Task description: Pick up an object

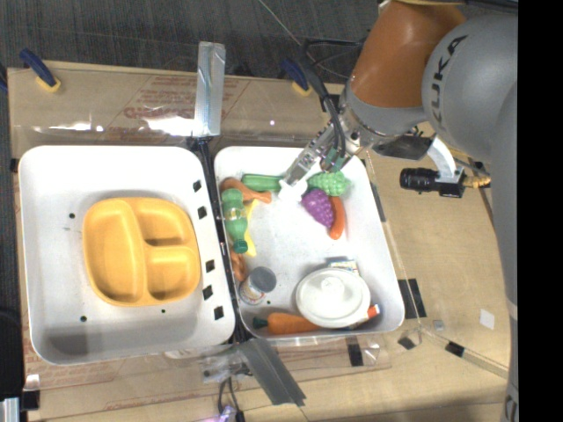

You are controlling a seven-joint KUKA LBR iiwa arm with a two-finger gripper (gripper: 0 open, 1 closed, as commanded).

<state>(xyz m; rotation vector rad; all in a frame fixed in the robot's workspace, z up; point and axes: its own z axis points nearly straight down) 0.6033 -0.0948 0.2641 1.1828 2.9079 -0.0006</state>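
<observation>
Gripper (310, 167) low over right bin (387, 236), near its back edge; finger state cannot tell. Purple grape bunch (318, 206) just below-right of it, touching green leafy piece (331, 183). Green cucumber (261, 183) just left. Yellow divided tray (141, 250) in left bin (35, 236).

Both white bins (53, 236) looked smooth, glossy plastic; the yellow tray (141, 249) was matt plastic, the purple grapes (318, 204) were shiny and knobbly, and the bench (457, 262) looked like raw cardboard-brown board.
</observation>
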